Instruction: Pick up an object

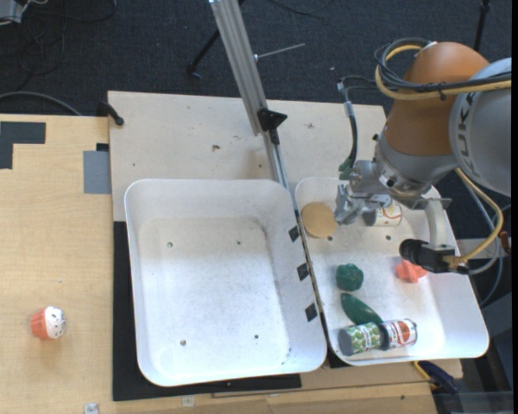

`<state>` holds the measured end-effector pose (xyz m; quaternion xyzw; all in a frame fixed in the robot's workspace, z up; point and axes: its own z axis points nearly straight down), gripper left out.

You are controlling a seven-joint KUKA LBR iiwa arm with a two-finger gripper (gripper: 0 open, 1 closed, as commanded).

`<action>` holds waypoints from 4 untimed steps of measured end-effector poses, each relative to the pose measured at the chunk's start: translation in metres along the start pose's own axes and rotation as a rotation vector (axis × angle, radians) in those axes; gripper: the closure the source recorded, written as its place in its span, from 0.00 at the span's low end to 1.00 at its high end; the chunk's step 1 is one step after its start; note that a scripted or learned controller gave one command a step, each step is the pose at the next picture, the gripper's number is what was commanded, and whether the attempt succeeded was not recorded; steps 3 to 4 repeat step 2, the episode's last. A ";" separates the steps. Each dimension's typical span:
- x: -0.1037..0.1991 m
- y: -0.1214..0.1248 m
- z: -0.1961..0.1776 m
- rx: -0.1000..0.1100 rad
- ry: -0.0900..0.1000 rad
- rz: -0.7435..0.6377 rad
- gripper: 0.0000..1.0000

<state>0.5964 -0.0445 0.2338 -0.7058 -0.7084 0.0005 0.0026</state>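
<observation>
just left of pincer point(356, 207), perhaps touching: tan disc point(319, 221)

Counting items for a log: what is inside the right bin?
In the right bin: a tan disc beside the tool, a green ball, a dark green piece, a can, an orange object. The arm covers part of the far end.

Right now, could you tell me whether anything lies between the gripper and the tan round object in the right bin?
Nothing visible does: the gripper hangs right beside the tan round object.
</observation>
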 end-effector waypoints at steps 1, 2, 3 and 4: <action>0.053 0.000 0.012 0.001 0.000 0.000 1.00; 0.106 0.006 0.020 -0.001 -0.001 0.000 1.00; 0.106 0.006 0.020 -0.001 -0.001 0.000 1.00; 0.106 0.006 0.020 -0.001 -0.001 0.000 1.00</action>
